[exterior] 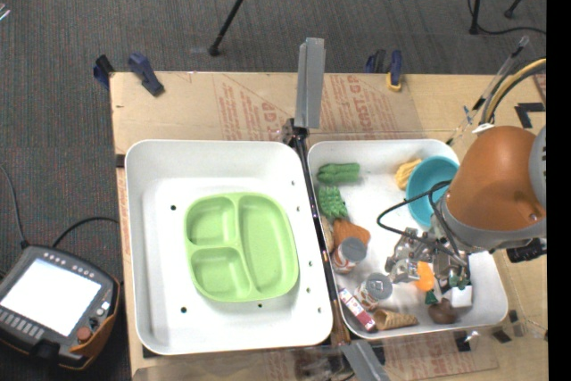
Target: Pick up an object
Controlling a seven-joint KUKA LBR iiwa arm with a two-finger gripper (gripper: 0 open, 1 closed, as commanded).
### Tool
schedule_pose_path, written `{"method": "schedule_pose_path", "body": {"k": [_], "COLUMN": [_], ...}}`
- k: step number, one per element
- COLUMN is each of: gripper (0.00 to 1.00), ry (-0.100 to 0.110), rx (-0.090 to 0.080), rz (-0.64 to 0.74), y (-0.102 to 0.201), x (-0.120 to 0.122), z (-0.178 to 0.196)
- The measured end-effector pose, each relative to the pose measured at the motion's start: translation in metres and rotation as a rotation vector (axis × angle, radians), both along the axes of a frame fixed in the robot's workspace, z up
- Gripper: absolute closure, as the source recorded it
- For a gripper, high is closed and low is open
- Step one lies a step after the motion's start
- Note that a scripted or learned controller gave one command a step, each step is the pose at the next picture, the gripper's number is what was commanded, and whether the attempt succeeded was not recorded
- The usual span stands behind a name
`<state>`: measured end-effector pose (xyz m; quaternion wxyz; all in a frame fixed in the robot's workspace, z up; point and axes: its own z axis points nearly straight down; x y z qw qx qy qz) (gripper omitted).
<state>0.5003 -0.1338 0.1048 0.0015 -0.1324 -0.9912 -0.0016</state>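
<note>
The arm's orange band (493, 178) hangs over the right bin (384, 147), and below it the gripper (426, 261) sits low among the clutter near that bin's front right corner. Whether its fingers are spread or pinching anything, I cannot tell from here. Right beside it lies a small orange object (427, 277). A teal bowl (432, 183) rests near the bin's back right corner, green toys (335, 188) along its left wall. In the left bin (143, 192), a green divided plate (241, 245) lies at the centre.
</note>
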Motion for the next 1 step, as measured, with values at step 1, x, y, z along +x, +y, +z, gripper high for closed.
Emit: {"method": "schedule_pose_path", "body": {"k": [1], "gripper": [0.00], "ry": [0.001], "rx": [0.000], "rz": [0.001], "y": [0.0004], "x": [-0.0001], "z": [-0.0004]}}
